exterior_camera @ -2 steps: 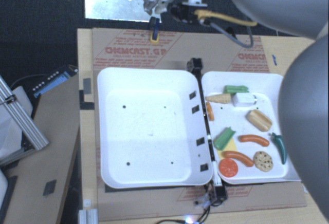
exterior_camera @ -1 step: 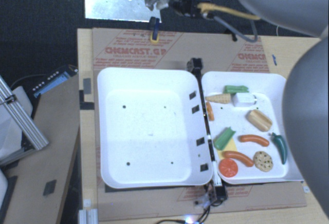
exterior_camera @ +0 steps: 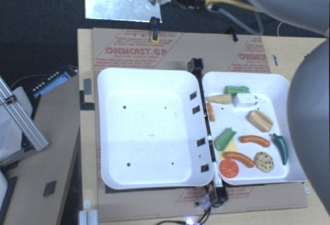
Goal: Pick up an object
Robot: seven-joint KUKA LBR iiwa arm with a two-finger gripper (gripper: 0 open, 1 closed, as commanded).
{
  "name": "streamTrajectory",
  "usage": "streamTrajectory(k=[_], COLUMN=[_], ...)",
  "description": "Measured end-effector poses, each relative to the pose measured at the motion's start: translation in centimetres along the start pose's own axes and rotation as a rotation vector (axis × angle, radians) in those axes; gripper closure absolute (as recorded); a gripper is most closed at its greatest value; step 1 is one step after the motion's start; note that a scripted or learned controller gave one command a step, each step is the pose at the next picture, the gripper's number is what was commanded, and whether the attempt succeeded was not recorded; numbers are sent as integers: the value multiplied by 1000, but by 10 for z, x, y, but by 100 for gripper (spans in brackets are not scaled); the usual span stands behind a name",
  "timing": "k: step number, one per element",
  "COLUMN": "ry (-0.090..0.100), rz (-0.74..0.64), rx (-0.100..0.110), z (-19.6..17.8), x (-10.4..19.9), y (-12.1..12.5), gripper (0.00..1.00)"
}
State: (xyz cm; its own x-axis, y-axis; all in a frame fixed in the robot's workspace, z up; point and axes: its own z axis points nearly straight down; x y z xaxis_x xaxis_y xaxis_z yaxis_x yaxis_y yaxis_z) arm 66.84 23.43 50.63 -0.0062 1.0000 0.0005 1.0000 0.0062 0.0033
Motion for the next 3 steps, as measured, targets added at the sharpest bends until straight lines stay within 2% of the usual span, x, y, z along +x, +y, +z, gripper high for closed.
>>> streamTrajectory(k=[3], ry=[-1], rz=[0], rx=[1], z=[-17], x=[0], y=[0], gripper=[100])
